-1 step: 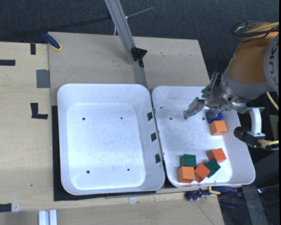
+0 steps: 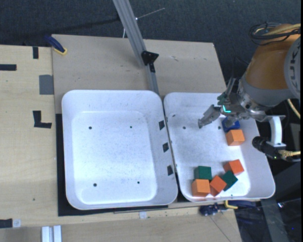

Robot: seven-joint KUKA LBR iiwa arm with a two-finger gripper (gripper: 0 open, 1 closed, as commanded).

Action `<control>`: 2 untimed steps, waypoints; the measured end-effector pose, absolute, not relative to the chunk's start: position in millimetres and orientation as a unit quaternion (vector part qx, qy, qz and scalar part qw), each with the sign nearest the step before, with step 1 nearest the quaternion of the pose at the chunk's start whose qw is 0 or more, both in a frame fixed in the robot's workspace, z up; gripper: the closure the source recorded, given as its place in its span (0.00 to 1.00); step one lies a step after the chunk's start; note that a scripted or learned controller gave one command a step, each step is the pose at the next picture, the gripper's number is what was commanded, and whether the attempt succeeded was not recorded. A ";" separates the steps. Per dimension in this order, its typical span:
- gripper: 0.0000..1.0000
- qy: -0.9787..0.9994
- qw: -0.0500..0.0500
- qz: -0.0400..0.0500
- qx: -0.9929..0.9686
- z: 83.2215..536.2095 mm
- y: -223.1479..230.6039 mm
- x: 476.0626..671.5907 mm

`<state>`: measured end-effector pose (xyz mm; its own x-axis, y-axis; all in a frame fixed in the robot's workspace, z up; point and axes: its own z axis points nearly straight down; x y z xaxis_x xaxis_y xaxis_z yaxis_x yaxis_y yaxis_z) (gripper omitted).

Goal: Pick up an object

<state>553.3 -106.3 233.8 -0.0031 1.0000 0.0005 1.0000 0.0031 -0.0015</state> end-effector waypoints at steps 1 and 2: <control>0.00 -0.708 0.003 0.003 -0.707 169.4 -104.8 554.0; 0.00 -0.708 0.003 0.003 -0.706 108.8 -96.2 555.0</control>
<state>555.0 -96.2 108.8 -0.0021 1.0000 0.0005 1.0000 0.0021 -0.0088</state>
